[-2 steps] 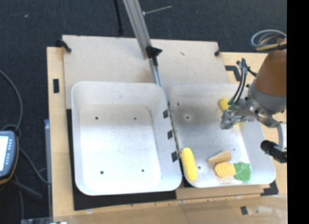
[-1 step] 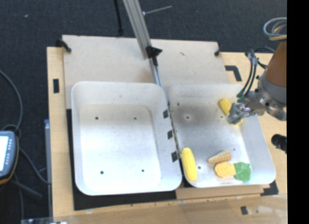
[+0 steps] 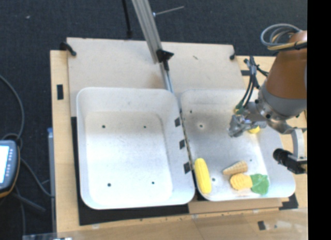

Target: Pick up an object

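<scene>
A: Where is the gripper [image 3: 239, 126] right now?

B: Low over the right bin [image 3: 217, 104], toward its far right part, hanging under the grey arm [image 3: 282, 102] with its orange band. The arm comes in from the right edge of the bench [image 3: 62, 130].

A: Is the claw open or closed, and does it hold anything?

B: I cannot tell. The fingers are a dark, blurred cluster from this angle. A small yellow thing [image 3: 253, 129] shows just beside them on the right, touching or nearly so, but whether it sits between the fingers is unclear.

A: What else lies in that bin?

B: Four toy foods along its near edge. A yellow corn cob [image 3: 202, 176] lies by the near left corner, close to the wall shared with the left bin [image 3: 129, 96]. Further right, a tan cone-shaped piece [image 3: 235, 169] lies just above a round yellow piece [image 3: 239, 182], which touches a green leafy piece [image 3: 260, 183] by the near right corner.

A: Are they near the gripper?

B: No, well apart from it, nearer the camera.
</scene>
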`<state>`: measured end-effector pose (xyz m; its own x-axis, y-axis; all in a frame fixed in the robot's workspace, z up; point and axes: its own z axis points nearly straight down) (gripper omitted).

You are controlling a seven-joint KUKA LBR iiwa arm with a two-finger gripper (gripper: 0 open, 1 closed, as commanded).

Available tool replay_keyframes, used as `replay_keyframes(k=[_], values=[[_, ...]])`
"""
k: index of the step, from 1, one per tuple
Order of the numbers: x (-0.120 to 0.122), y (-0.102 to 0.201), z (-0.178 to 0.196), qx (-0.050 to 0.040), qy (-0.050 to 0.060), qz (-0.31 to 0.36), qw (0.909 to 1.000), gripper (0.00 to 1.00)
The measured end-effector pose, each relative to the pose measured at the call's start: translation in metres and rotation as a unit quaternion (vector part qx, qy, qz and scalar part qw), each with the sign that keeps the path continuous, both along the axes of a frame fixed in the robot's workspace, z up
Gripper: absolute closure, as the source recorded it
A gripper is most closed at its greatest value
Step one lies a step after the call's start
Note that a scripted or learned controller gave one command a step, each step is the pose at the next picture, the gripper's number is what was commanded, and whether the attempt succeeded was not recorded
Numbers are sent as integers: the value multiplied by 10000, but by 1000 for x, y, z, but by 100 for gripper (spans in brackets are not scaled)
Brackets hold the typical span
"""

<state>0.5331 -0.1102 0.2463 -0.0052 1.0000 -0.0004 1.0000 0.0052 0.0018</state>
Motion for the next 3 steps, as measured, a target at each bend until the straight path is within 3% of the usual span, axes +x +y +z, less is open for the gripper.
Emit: replay_keyframes(k=[1,2,3], values=[[1,50,7,9,-6,13,10000,100],[-13,100,-5,7,6,4,10000,100],[-23,154,5,14,-7,18,10000,100]])
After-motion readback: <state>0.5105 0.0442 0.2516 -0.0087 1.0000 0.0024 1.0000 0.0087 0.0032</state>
